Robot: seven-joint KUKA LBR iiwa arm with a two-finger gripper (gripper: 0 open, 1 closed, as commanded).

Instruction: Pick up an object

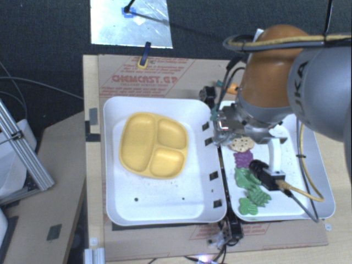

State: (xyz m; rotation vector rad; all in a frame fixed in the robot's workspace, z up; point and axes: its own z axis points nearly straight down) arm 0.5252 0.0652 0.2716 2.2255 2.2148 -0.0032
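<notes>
The grey arm [308, 76] with its orange band reaches in from the right, wrist bent down over the right bin [322, 194]. Its claw [234, 131] sits low at that bin's near-left side; whether it is open, I cannot tell. Red print on the cardboard sheet [146, 78] reads "CHEMCAST". A tan round cookie [240, 144] lies just beside the claw, with purple grapes [243, 159] and green toy pieces [250, 194] below. A yellow divided plate [153, 144] rests in the left bin [159, 208].

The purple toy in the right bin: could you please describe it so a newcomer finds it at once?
Start at the right bin, under the arm. Along its left side lies a column of small items; the purple toy sits between a tan cookie above and green pieces below, the sole purple thing.
</notes>
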